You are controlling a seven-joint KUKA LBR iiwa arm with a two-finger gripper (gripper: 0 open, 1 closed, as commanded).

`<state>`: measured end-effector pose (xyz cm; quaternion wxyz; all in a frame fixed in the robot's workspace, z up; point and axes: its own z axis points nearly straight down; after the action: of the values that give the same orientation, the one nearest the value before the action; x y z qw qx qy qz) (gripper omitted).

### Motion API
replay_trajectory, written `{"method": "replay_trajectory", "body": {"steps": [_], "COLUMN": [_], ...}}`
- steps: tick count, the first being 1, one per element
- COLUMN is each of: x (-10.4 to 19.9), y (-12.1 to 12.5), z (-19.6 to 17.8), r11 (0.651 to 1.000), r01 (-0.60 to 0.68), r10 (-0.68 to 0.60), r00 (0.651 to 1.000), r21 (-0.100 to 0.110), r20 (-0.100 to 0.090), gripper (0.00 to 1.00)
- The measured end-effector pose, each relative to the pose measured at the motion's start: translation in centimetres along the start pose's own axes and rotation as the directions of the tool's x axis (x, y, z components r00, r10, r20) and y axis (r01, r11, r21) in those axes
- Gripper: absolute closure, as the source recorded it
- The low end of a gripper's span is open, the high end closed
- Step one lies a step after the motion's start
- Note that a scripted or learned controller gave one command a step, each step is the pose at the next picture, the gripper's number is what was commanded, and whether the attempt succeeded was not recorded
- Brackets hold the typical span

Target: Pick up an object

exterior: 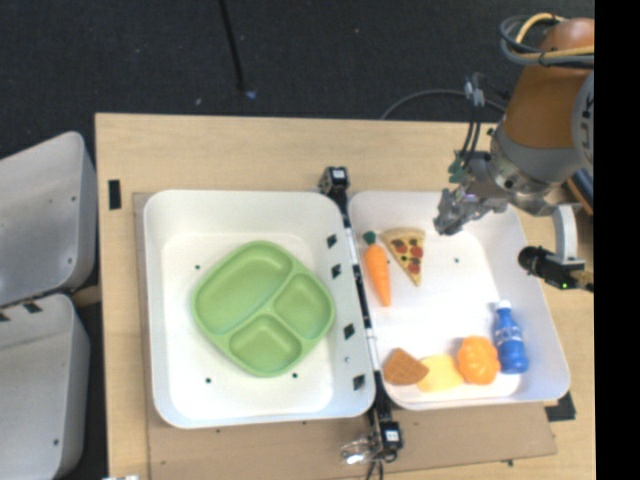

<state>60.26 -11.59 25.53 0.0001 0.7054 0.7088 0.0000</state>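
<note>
The right bin [450, 313] holds a toy carrot [378, 271] beside a pizza slice [407, 252] near its upper left. Along its front edge lie a brown bread piece [405, 367], a yellow piece [438, 373], an orange fruit [478, 359] and a blue bottle [509, 339]. My gripper [452, 211] hangs over the bin's upper right part, right of the pizza slice and apart from it. Nothing shows between its fingers.
The left bin [170, 368] carries a green divided plate [263, 307]. A black clamp [333, 179] sits at the top of the divider between the bins. A black fixture [545, 264] sticks out at the right bin's right rim. White chairs [40, 238] stand at the left.
</note>
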Motion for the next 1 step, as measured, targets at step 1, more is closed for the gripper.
{"method": "replay_trajectory", "body": {"steps": [1], "x": [4.98], "y": [-3.0], "z": [0.65], "r11": [1.0], "r01": [0.0], "r10": [0.0], "r00": [1.0], "r21": [0.001], "r20": [0.0], "gripper": [1.0]}}
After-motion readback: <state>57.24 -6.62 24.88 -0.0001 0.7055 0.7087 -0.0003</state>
